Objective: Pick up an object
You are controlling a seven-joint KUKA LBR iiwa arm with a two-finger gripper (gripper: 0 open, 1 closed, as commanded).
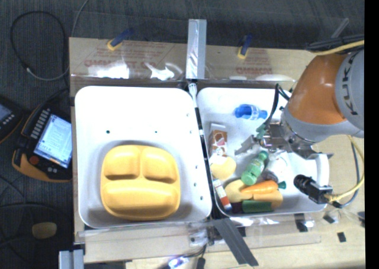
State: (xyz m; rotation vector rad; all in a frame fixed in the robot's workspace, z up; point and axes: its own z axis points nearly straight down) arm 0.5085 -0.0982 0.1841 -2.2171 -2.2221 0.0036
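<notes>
Orange-banded arm over right bin, end effector above green bottle, grip state unclear

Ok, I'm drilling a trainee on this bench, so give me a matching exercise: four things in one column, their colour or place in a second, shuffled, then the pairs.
Things:
1. compartment tray
2. small bottle
3. carrot
4. gripper

Descriptions:
A. orange, near the right bin's front
B. yellow, in the left bin
C. blue, toward the right bin's back
D. over the right bin's middle

Pairs: 1-B, 2-C, 3-A, 4-D
</notes>
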